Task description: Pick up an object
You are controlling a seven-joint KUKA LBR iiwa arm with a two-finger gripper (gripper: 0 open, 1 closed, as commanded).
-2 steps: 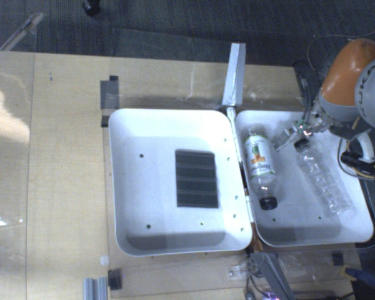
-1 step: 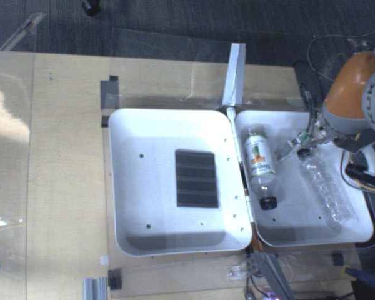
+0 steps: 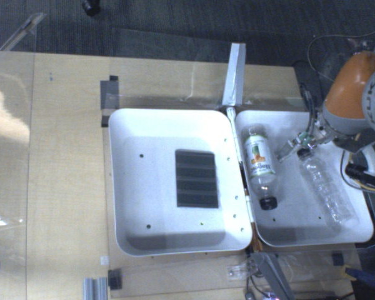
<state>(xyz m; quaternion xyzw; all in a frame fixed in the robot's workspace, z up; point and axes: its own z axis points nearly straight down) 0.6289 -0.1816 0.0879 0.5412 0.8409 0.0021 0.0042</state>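
Arm [image 3: 356, 95] reaches from right, gripper [image 3: 303, 144] low over right bin [image 3: 287, 230].

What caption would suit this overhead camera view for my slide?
KUKA arm's claw hovers in the right bin between a labelled bottle and a clear bottle; dark slab in left bin.

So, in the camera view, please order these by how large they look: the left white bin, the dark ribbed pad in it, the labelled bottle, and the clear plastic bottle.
1. left white bin
2. dark ribbed pad
3. and 4. labelled bottle and clear plastic bottle: these look about alike, so I leave them unranked.
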